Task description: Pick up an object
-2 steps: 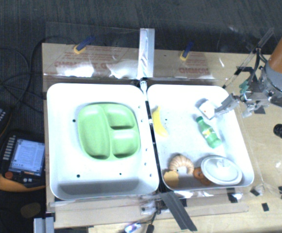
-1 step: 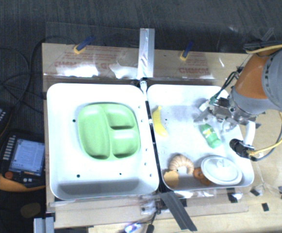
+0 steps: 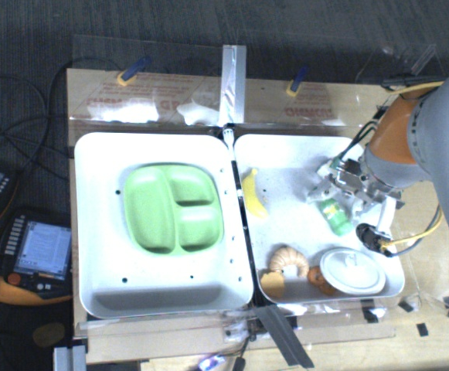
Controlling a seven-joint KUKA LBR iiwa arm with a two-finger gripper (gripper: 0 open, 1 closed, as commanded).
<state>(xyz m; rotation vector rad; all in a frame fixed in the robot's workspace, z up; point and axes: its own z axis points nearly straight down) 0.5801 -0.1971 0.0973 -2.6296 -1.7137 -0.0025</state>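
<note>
My gripper hangs low in the right bin, toward its right side. Directly under and just in front of it lies a small green object, partly covered by the gripper. A yellow banana rests against the right bin's left wall. Along the front of the bin sit a brown pastry-like piece, a tan piece, a small orange item and a round white lid or bowl.
The left bin holds a green divided plate. A metal divider stands between the bins at the back. The arm's grey body with its orange band and a cable overhang the right bin's right edge.
</note>
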